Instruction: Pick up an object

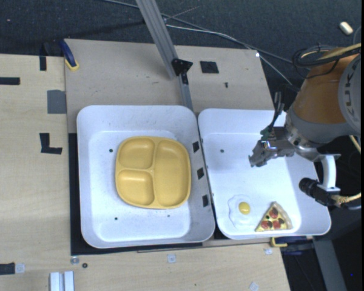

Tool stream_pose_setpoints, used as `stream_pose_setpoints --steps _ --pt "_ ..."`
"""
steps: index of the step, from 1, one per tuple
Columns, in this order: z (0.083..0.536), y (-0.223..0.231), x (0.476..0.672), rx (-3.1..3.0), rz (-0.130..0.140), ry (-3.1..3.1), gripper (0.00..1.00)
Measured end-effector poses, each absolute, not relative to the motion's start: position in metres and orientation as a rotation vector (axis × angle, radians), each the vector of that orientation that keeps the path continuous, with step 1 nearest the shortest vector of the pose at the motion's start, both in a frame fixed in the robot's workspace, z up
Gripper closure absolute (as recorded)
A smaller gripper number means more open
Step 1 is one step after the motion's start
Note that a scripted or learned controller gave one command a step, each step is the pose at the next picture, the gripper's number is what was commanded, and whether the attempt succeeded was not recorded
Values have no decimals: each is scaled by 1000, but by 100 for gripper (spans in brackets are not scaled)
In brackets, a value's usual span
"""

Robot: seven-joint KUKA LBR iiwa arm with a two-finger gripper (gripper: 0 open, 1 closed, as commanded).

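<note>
white-and-yellow egg (pixel 239 210) beside pizza (pixel 273 217): flat, likely light, slippery (guess); pinch across edges. gripper (pixel 259 157) above, grip state: cannot tell.

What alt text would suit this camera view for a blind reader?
A robot arm's gripper hangs over the right bin, above a toy fried egg and pizza slice. The left bin holds a yellow divided plate.

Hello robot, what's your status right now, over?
Gripper over the right bin, nothing seen in it. Fried egg and pizza slice lie at the bin's near edge, untouched. Nothing in the way.
</note>
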State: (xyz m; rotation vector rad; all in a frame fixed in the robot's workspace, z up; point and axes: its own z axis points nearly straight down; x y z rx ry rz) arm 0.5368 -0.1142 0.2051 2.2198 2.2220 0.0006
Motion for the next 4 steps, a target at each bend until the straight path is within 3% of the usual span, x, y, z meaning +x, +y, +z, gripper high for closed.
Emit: stream_pose_setpoints --steps 4 --pt "229 99 513 2215 0 2231 100"
